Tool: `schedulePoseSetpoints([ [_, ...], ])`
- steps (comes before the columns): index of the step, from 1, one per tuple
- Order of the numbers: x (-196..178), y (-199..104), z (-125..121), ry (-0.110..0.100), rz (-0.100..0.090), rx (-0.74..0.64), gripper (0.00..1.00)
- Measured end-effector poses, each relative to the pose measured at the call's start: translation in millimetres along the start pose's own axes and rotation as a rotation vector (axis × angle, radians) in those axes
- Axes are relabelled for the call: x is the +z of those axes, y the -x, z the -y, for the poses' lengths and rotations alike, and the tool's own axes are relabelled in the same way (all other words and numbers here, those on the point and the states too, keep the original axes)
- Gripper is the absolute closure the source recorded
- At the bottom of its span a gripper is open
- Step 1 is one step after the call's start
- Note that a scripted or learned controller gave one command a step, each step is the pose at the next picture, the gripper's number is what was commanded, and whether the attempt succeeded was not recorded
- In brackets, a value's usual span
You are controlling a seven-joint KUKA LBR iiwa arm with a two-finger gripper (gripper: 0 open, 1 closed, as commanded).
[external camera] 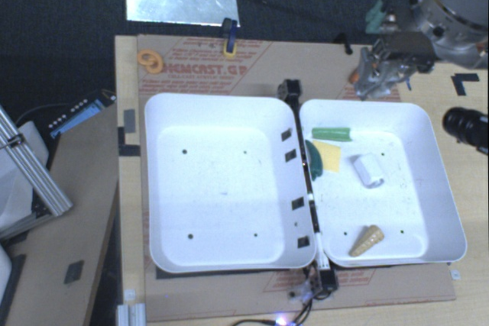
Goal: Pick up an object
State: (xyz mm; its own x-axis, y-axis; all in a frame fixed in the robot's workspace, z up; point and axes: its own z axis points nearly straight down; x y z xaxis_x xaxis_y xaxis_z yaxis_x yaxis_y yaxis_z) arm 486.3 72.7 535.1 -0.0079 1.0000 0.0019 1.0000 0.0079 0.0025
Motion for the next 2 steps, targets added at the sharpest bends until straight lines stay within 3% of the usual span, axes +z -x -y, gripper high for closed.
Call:
schedulePoseSetpoints([
  [1,0,-40,0,0.000,0.000,0.000,1.00],
  [2,0,-20,0,0.000,0.002,0.008,1.00],
])
